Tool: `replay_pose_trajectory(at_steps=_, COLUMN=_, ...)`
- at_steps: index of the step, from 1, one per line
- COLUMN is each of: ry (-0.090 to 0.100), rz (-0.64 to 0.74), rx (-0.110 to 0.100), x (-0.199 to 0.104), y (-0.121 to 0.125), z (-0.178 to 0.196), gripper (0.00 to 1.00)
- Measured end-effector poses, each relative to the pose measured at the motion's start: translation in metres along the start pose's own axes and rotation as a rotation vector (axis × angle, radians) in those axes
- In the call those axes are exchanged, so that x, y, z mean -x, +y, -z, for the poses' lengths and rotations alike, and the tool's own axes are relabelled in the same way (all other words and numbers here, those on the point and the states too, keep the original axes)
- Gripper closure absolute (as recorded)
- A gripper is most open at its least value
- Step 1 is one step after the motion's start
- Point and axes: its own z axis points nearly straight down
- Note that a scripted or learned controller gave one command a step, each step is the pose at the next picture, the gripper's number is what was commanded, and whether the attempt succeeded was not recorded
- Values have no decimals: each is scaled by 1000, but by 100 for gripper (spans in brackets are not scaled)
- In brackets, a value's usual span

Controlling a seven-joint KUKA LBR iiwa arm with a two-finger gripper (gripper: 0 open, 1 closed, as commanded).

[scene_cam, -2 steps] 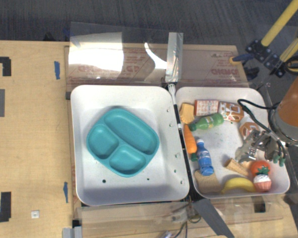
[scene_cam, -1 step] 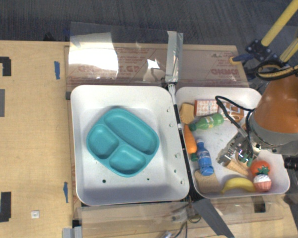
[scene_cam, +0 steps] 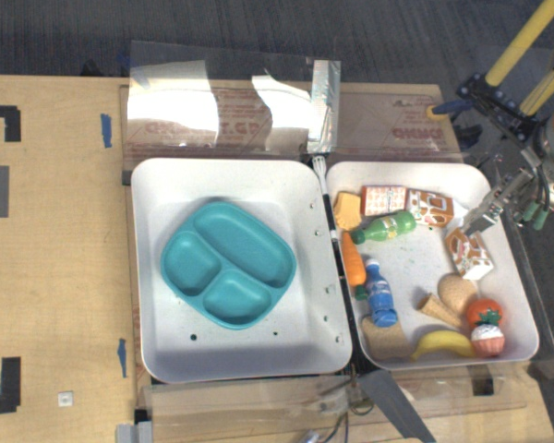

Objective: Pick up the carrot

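The carrot (scene_cam: pixel 353 262) is a short orange stick lying lengthwise along the left wall of the right bin (scene_cam: pixel 517 275), between a green bottle (scene_cam: pixel 388 227) and a blue bottle (scene_cam: pixel 379 295). My gripper (scene_cam: pixel 487 217) hangs over the upper right part of the same bin, just above a small patterned carton (scene_cam: pixel 468 253). It is well to the right of the carrot and apart from it. Nothing shows between the gripper and the carrot except bare bin floor.
The right bin also holds a yellow block (scene_cam: pixel 347 210), two printed boxes (scene_cam: pixel 384 198), a cone (scene_cam: pixel 449 299), a tomato (scene_cam: pixel 486 314), a banana (scene_cam: pixel 443 343) and a cupcake (scene_cam: pixel 488 340). A teal divided plate (scene_cam: pixel 227 262) lies in the left bin (scene_cam: pixel 157 192).
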Motion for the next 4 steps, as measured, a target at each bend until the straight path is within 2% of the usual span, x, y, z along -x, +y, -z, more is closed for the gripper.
replay_pose_trajectory(at_steps=1, ry=18, rz=26, rx=-7, x=-92, y=29, z=-76, gripper=100)
replay_pose_trajectory(at_steps=2, ry=3, rz=234, rx=-1, x=-46, y=-16, z=30, gripper=100)
replay_pose_trajectory(at_steps=3, ry=15, rz=145, rx=-5, x=-84, y=21, z=-58, gripper=100)
replay_pose_trajectory(at_steps=4, ry=6, rz=87, rx=-4, x=-44, y=-22, z=-39, gripper=100)
